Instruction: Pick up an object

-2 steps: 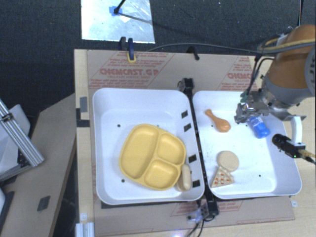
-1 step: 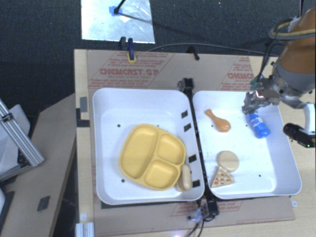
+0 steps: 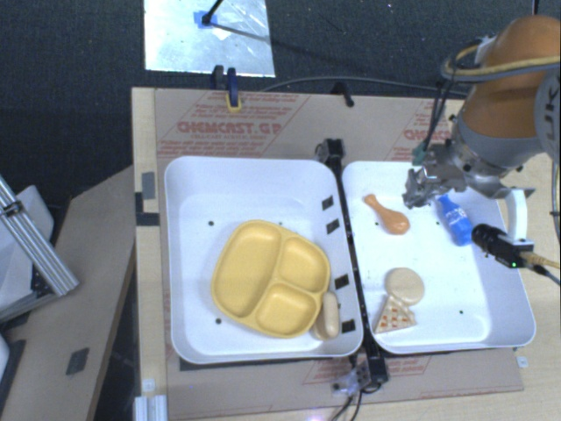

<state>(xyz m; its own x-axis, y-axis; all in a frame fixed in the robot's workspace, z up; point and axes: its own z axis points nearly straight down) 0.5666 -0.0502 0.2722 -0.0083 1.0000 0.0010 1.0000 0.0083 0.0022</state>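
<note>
Two shallow white bins are seen side by side on the surface point(image 3: 263, 125), the left bin point(image 3: 188, 235) and the right bin point(image 3: 519, 316) meeting along a dark divider. The left bin is occupied by a yellow tray point(image 3: 245, 270) divided into three compartments, set at a slant, and a pale bread roll point(image 3: 328, 316) is found touching its near right corner, close to the bin's wall. In the right bin four things are laid out: an orange-brown toy drumstick point(image 3: 388, 216) towards the back left, a blue bottle point(image 3: 454, 220) lying on its side well to the right of it, a round beige biscuit point(image 3: 404, 285) nearer the front, and a pizza slice point(image 3: 394, 317) just in front of the biscuit and touching it. The grey arm point(image 3: 508, 139), with its orange band point(image 3: 521, 42), is brought in from the right, and the gripper point(image 3: 419, 189) is placed over the back part of the right bin, between the drumstick and the bottle and just beside the bottle's cap end. Nothing is seen held by the gripper; whether it is open or closed cannot be told from this angle, since it is dark and partly hidden by the wrist.
</note>
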